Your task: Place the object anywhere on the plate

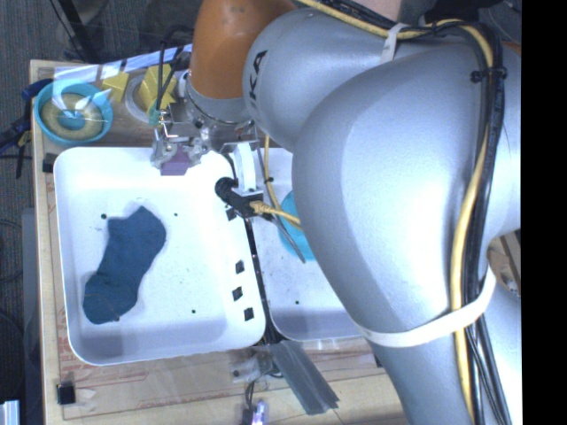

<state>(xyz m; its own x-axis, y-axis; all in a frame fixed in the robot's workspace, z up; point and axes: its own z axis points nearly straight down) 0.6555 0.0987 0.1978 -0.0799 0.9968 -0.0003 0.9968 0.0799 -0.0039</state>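
My gripper [176, 156] hangs over the far edge of the left bin [80, 184], just below the orange band of the arm. A small purple object [174, 164] shows between its fingertips, and the fingers are shut on it. In the right bin [306, 326] lies a light blue plate [293, 234]; the arm hides all but a sliver of its left edge. The gripper is to the left of and farther back than that sliver.
A dark blue cloth [124, 264] lies in the left bin's near left part. Behind the bins on the bench stand a light blue bowl [73, 113] and a clear container with yellow pieces [152, 91]. The arm's bulk covers most of the right bin.
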